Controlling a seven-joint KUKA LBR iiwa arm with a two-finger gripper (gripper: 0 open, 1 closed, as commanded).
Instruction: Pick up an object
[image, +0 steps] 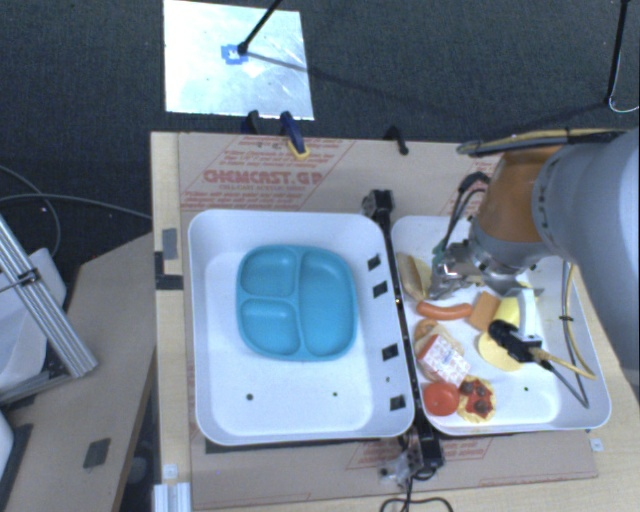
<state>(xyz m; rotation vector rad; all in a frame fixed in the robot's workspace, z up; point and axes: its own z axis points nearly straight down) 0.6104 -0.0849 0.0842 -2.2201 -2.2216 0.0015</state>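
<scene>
The right bin (575, 400) holds several toy foods. An orange-red sausage (445, 310) lies near its left wall, with an orange block (484, 308) just to its right. A yellow piece (493, 350) lies below the block. A pale yellow piece (412, 276) rests against the bin's left wall. Nearer the front are a red-and-white packet (442, 357), a red tomato (440, 398) and a dark red berry piece (478, 398). My gripper (446, 274) is low in the bin's upper left, just above the sausage and beside the pale piece.
The left bin (220, 400) holds a blue divided plate (297, 302). A black-clipped divider (392, 300) runs between the bins. The grey arm with its orange band (515, 195) covers the right bin's back right.
</scene>
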